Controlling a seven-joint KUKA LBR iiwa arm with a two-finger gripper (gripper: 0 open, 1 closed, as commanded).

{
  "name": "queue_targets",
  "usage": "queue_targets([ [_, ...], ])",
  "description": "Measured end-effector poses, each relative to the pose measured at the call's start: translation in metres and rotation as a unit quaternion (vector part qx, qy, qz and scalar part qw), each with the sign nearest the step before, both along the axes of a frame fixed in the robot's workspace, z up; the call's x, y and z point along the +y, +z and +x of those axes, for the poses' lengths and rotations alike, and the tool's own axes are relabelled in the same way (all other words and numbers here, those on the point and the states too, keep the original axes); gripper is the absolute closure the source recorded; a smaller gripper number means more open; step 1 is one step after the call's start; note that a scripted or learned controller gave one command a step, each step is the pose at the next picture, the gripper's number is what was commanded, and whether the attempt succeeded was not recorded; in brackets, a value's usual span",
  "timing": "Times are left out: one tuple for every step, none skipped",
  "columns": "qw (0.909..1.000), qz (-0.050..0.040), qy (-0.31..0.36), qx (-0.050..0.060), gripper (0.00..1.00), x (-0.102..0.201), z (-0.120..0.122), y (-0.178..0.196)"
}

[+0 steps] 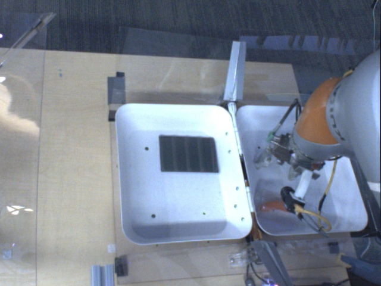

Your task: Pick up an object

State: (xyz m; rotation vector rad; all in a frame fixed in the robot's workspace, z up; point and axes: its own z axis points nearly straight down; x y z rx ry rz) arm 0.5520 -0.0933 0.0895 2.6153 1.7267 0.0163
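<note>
Pale wooden bench top (65, 177), with two shallow white plastic bins side by side on it.

Left white bin (128, 177): dark grey ribbed rectangular patch (188, 154) on the floor, just toward 12 o'clock of centre. A few small dark dots scattered around it.

Right white bin (348, 216): much of it covered by the grey arm with an orange band (315, 121), reaching in from 3 o'clock.

Metal gripper (269, 152) low over the right bin, toward 10 o'clock of that bin's centre, aimed at 9 o'clock. Spread or pressed together: cannot tell, too small and glinting.

Small flattish orange-red object (272, 206) on the right bin's floor at 7 o'clock, close to the wall shared with the left bin. Its 3 o'clock end hidden behind robot hardware. At 6 o'clock of the gripper and apart from it, lying on the floor.

Grey metal bar (235, 70) rising at 12 o'clock from the seam between the bins.

Small black brackets on the bench, one at the left bin's 10 o'clock corner (118, 91) and one at its 7 o'clock corner (121, 267).

Dark grey carpet (149, 11) along the view's 12 o'clock edge.
</note>
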Motion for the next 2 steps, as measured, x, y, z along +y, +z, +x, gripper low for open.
queue_targets([
  [0.9997, -0.0006, -0.025, 0.003, 0.0, -0.057, 0.018, 0.156],
  [0.9961, 0.0011, -0.088, -0.001, 0.0, -0.035, -0.046, 0.0],
])
